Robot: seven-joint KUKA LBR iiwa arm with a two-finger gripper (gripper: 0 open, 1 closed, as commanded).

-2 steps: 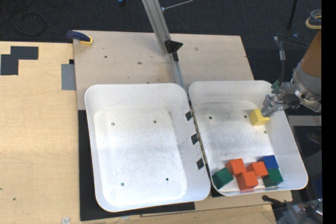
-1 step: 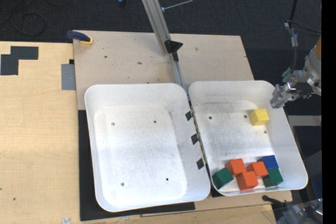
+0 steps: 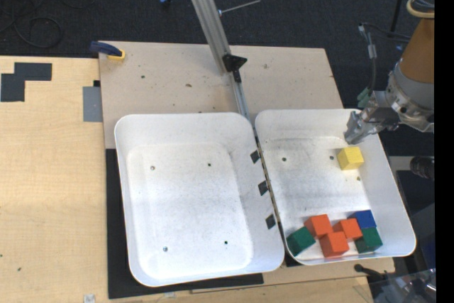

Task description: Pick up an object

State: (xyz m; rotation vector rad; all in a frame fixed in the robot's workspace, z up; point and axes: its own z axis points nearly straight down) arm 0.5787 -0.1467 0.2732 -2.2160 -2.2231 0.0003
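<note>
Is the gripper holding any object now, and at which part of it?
Nothing is held. The gripper hangs just above the yellow block, which lies in the right bin.

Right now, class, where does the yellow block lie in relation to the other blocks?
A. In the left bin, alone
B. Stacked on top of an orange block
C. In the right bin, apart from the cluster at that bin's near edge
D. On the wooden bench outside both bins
C. The yellow block sits by itself in the right bin, just below the gripper, while the orange, green and blue blocks crowd together at the near edge.
</note>
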